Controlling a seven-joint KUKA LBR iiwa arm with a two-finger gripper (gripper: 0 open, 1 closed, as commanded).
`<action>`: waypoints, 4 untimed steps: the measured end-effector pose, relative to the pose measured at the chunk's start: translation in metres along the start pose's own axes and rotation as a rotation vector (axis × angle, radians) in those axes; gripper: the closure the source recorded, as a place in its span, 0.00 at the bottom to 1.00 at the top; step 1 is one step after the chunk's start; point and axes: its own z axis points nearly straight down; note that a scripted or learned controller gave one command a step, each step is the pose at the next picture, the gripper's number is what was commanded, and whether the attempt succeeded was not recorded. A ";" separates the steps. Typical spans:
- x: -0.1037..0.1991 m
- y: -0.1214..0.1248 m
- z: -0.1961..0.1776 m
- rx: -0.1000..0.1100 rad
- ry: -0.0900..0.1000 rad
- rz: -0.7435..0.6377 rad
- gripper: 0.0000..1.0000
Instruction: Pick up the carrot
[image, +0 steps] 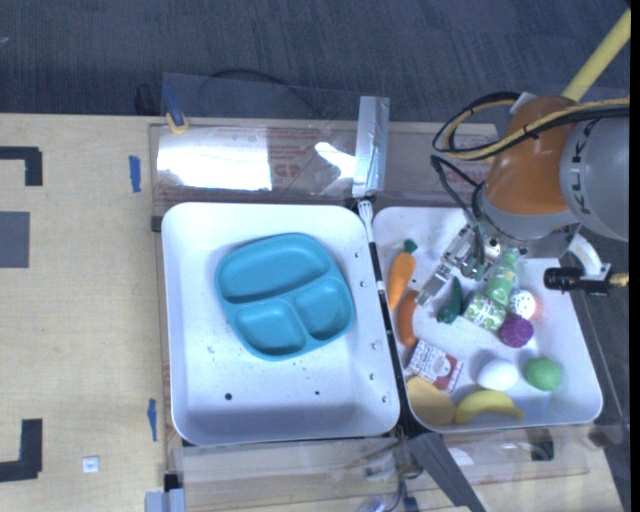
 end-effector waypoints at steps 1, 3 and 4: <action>0.026 0.042 -0.074 -0.008 -0.005 0.585 0.00; 0.037 0.065 -0.073 -0.006 -0.005 0.372 0.00; 0.064 0.062 -0.077 -0.002 0.000 0.501 0.00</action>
